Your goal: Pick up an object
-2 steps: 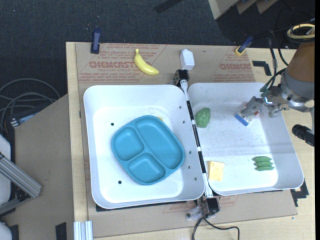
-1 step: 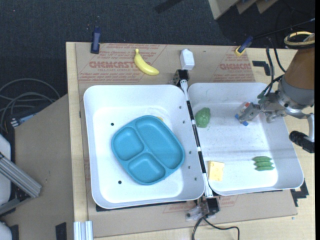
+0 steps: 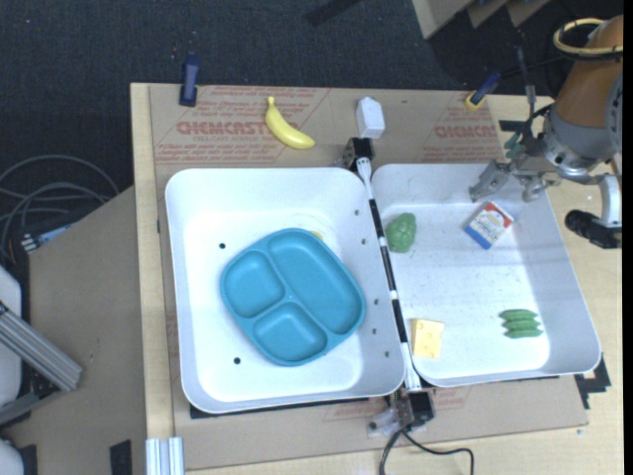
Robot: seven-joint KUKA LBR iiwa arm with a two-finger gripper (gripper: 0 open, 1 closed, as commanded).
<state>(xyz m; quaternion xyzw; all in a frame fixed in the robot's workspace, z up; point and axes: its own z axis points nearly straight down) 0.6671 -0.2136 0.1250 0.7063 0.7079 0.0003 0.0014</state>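
Note:
The right bin (image 3: 554, 265) holds a small red, white and blue carton (image 3: 489, 225), a round green piece (image 3: 401, 233), a yellow block (image 3: 427, 338) and a green pea pod (image 3: 519, 323). My gripper (image 3: 513, 180) hangs over the bin's far right part, fingers spread, open. The carton lies just below the fingertips and nothing is between them. In the left bin (image 3: 198, 226) lies a blue divided plate (image 3: 290, 295).
A yellow banana (image 3: 286, 128) lies on the bench behind the left bin. A white clip (image 3: 370, 117) sits at the far end of the rail between the bins. Cables trail on the floor at the left.

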